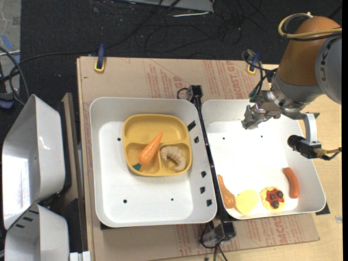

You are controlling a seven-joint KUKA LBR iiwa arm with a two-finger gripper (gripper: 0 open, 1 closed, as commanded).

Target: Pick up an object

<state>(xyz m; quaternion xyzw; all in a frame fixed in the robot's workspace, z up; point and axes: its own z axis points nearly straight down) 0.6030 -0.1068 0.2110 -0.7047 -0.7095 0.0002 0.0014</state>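
My gripper hangs over the far edge of the right bin, high above its floor, with nothing seen between its fingers. Along the right bin's near edge lie an orange chicken drumstick, a pale yellow round slice, a small pizza-like disc with red and dark toppings and an orange sausage. In the left bin a yellow divided plate holds a carrot and a pale shrimp.
The two bins stand side by side on a cardboard sheet held by yellow clamps. White containers stand off the bench at the left. Cables run across the dark floor behind.
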